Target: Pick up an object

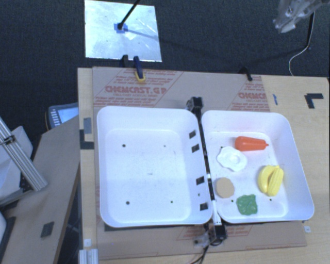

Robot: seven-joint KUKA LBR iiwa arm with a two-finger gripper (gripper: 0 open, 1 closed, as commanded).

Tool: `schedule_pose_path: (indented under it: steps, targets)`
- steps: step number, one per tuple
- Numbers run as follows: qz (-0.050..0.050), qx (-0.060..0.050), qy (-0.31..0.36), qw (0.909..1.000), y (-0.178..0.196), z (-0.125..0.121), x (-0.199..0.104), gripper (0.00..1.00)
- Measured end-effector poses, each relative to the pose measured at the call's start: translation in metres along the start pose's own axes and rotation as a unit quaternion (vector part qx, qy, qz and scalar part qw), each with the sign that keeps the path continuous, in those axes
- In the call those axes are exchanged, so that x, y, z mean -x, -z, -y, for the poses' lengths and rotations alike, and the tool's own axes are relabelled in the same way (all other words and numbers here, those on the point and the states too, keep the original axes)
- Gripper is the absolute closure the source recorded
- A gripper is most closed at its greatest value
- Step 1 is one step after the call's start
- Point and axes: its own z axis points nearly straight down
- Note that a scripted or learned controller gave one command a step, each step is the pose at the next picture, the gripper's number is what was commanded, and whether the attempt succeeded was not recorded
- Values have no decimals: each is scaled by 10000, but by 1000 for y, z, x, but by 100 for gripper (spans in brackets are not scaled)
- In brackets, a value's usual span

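Camera view has the end effector (294, 15) parked way up at 1 o'clock, well clear of the tabletop (154, 82), too blurry for me to tell its grip state. All five toys sit in the right bin (299, 149): carrot (251, 144), egg (231, 159), banana (271, 180), cookie (225, 187), green piece (247, 204). They're spaced apart, so probably an easy pick.

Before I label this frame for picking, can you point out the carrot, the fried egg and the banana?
carrot (250, 143), camera view, middle of its orange body.
fried egg (231, 159), camera view, on the white.
banana (271, 180), camera view, middle of the yellow bunch.
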Motion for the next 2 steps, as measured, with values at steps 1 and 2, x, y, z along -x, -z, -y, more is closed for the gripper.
schedule_pose_path:
  steps: [1,2]
  targets:
    - [3,17,20,10000,11,0,0,100]
    - [6,32,38,10000,23,-1,0,100]
